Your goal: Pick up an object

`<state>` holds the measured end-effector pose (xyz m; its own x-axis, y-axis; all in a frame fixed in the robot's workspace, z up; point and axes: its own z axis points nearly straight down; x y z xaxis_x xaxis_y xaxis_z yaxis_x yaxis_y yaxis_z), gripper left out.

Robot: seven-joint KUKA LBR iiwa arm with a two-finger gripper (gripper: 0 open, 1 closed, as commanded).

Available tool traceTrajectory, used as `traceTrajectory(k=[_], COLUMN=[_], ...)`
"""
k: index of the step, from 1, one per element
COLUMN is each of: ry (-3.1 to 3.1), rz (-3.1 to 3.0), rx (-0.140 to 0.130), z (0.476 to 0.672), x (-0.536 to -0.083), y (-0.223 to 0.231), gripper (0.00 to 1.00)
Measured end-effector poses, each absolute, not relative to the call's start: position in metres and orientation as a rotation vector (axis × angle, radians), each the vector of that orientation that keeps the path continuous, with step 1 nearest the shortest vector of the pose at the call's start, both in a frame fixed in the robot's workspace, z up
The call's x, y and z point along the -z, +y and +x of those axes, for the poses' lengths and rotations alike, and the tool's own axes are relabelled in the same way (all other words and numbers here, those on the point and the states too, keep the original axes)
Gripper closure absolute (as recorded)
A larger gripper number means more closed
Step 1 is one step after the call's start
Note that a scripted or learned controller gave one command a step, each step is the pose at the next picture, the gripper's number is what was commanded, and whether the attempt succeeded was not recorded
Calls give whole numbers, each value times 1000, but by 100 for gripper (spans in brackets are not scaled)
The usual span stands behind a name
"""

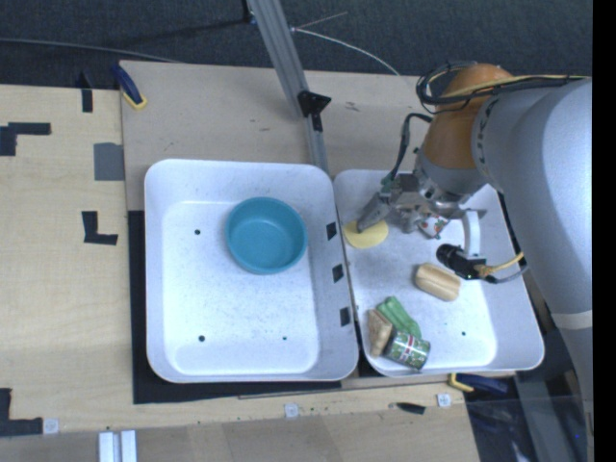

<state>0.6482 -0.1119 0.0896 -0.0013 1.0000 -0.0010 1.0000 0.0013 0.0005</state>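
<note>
In the right bin [510, 349], my gripper [385, 215] is down low at the upper left corner, right above a pale yellow round piece [366, 237]. Its tip overlaps the top edge of that piece, and I cannot see whether the piece is held. A tan oblong block [436, 282] lies in the middle of the bin. A green can [404, 332] lies at the bin's front, with a brown piece [378, 332] against its left side.
The left bin [183, 287] holds a blue bowl [266, 235] near its back. A slanted metal pole [289, 65] comes down to the gap between the bins. The grey arm [549, 191] covers the right bin's far right side.
</note>
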Motion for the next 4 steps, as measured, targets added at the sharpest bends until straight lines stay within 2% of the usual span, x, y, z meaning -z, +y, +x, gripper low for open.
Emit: traceTrajectory(k=[1,2,3,4], ry=[2222,2221,2221,2222], rz=[2215,2218,2216,2217], rx=[-8,-2,-3,-3], z=[650,649,657,652], x=[-102,-151,-198,-243], y=[-111,-119,-123,-120], gripper=[100,100,100,100])
